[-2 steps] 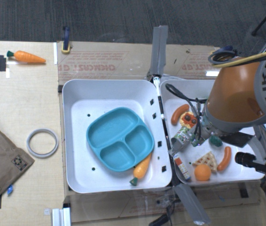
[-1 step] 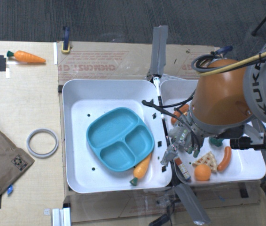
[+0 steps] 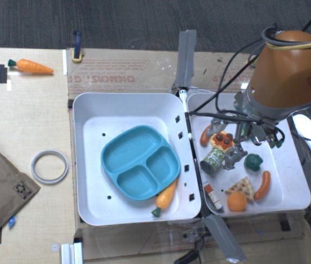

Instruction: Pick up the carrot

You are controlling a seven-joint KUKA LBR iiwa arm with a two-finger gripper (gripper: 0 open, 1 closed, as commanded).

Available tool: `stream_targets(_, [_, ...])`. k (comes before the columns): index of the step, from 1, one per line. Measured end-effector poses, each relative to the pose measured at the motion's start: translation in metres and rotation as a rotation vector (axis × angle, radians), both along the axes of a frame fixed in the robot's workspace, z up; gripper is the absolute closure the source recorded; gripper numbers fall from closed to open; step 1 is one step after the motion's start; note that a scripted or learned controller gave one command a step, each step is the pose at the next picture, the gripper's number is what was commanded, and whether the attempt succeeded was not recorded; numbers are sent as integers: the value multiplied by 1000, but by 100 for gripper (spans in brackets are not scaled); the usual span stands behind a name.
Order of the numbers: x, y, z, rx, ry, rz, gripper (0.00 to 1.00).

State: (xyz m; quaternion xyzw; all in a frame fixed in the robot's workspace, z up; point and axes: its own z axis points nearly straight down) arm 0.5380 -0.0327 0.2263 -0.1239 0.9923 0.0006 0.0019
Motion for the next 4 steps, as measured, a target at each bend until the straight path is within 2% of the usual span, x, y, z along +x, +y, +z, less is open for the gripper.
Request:
stream_targets(1, [24, 6, 45, 0, 0, -132, 0])
stream_targets(2, [-53, 32, -23, 0, 3, 318, 0])
stream_targets(3, [-44, -46, -5, -1, -1, 511, 0])
stream_targets(4, [-50, -64, -102, 0, 2, 658, 0])
